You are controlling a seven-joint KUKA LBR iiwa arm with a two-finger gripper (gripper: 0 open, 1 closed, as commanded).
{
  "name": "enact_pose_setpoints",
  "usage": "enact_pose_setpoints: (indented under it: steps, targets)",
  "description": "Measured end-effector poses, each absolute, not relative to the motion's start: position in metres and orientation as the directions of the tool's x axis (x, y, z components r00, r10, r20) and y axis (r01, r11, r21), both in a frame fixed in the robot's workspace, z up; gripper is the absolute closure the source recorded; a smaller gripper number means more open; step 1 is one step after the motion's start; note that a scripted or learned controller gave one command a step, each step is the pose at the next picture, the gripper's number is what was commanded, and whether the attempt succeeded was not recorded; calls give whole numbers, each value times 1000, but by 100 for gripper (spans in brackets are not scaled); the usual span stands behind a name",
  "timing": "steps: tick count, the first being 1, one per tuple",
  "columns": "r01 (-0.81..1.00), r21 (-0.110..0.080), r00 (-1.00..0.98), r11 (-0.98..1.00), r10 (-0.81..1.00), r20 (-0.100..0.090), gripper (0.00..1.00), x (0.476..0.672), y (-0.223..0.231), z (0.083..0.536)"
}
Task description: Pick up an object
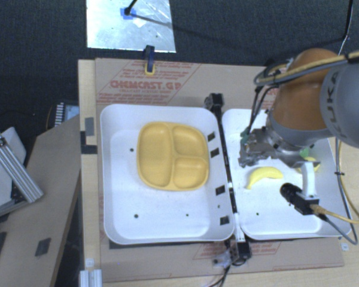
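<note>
A yellow banana (263, 176) lies in the right bin (275, 223), near its middle. My gripper (250, 154) hangs low over that bin, just above and left of the banana's upper end. The arm's grey body and orange band cover the bin's far right part. A yellow divided plate (171, 155) with three compartments rests in the left bin (122, 208).
A black divider rail (222, 160) with clips runs between the two bins. The bins sit on a cardboard sheet (149, 79). A shiny metal plate (130, 17) lies beyond the bench at the back. Aluminium framing (9, 166) stands at the left.
</note>
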State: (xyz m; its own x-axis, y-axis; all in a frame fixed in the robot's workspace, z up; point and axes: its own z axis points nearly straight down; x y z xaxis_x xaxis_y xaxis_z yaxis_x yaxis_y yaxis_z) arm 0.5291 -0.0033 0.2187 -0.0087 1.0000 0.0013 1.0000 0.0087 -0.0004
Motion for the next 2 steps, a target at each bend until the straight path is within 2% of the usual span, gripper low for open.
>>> enact_pose_setpoints:
  steps: [1, 2]
  targets:
    - [1000, 2, -9, 9, 1000, 1, 100, 527, 49, 228]
    - [1000, 0, -8, 8, 1000, 1, 100, 516, 93, 219]
